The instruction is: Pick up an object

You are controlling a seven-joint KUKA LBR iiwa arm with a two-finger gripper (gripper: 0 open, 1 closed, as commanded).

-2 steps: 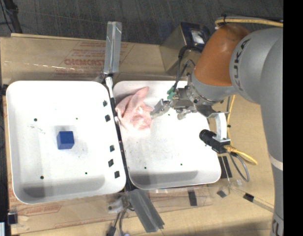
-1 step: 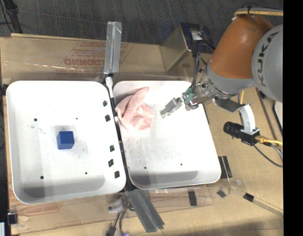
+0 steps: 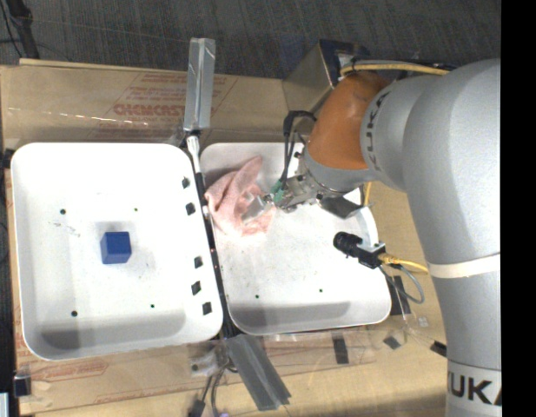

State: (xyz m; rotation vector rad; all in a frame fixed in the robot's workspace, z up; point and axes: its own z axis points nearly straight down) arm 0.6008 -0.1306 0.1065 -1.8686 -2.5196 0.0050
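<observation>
Two shallow white bins side by side on a cardboard-covered bench [image 3: 94,94]. Left bin [image 3: 42,320] holds a small blue cube [image 3: 116,247], left of centre, sitting square on the floor, well apart from everything else.

Right bin [image 3: 294,307] holds a crumpled pink cloth [image 3: 241,196] in its upper left corner, close against the divider between the bins. The cloth is an irregular bunched heap; its long axis runs diagonally, from the upper right near the bin's back wall down to the lower left, with a folded lobe at the lower end. No clear front or point to it.

The grey arm with its orange band [image 3: 337,133] reaches in from the right and bends down over the right bin. The gripper [image 3: 281,195] sits low at the cloth's right edge, touching or just beside the fabric. Its tip is small and partly masked by the wrist; whether the cloth is between the fingers cannot be told, nor how they are set.

A black cable fitting [image 3: 354,247] with a yellow lead lies over the right bin's right side.
</observation>
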